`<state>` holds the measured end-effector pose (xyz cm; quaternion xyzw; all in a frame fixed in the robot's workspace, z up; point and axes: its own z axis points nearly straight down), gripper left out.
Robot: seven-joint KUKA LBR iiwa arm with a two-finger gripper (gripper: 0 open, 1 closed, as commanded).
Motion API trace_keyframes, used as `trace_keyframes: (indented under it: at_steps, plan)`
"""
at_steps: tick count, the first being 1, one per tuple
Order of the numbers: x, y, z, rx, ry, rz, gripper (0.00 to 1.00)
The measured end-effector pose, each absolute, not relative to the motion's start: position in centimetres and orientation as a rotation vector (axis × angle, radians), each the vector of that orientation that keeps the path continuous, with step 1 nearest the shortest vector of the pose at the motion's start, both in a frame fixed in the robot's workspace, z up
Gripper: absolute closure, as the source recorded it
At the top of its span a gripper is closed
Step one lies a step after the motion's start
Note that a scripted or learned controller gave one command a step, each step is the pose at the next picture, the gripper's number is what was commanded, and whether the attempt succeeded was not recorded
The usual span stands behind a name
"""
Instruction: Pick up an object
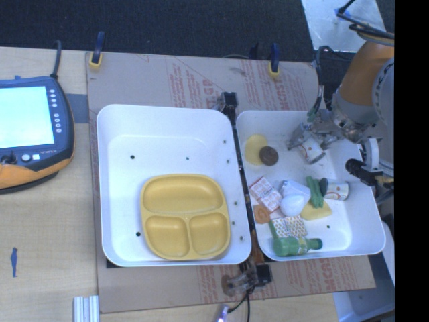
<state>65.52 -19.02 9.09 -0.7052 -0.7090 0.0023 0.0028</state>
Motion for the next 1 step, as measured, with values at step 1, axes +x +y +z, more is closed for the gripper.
trace_keyframes:
  at_steps: [1]
  plan:
    - [65.60,-19.07,10.26,-2.209,-2.226,0.006,1.00]
